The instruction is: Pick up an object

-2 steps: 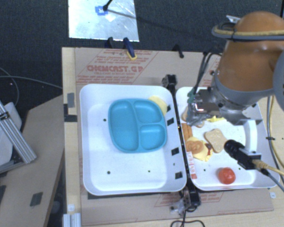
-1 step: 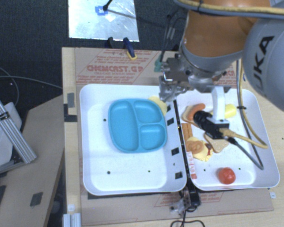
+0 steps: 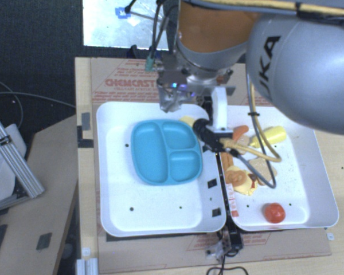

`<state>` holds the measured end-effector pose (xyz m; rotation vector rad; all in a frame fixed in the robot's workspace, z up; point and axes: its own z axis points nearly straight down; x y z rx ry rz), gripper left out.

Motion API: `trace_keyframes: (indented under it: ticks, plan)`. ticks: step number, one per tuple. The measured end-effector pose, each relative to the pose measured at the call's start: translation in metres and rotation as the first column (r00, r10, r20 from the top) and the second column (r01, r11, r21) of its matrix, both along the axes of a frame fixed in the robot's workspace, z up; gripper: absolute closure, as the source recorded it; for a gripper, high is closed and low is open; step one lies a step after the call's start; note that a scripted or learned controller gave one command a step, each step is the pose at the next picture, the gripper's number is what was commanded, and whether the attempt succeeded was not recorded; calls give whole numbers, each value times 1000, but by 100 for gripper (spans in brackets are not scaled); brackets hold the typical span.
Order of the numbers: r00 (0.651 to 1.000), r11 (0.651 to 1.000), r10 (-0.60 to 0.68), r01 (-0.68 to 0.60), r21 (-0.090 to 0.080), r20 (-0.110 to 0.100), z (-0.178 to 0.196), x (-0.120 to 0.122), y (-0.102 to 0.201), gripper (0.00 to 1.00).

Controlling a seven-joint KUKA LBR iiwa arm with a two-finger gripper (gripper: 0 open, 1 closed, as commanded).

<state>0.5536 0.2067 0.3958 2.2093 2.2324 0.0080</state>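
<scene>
While the grey arm with its orange band hangs over the far edge of the two shallow white bins (image 3: 160,222), the gripper (image 3: 173,100) is low above the left bin; how wide it stands cannot be told. Just below it lies a blue plastic plate with three compartments (image 3: 165,152). To its right, past the middle rim, lie a yellow piece (image 3: 273,134) and a red tomato-like ball (image 3: 274,212).
</scene>
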Motion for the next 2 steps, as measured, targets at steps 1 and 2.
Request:
trace_keyframes:
  ticks: [1, 2]
  plan:
    - [1000, 1000, -2, 2, -3, -9, -50, -46, 30, 100]
    - [1000, 1000, -5, 5, 7, 15, 133, -42, 27, 100]
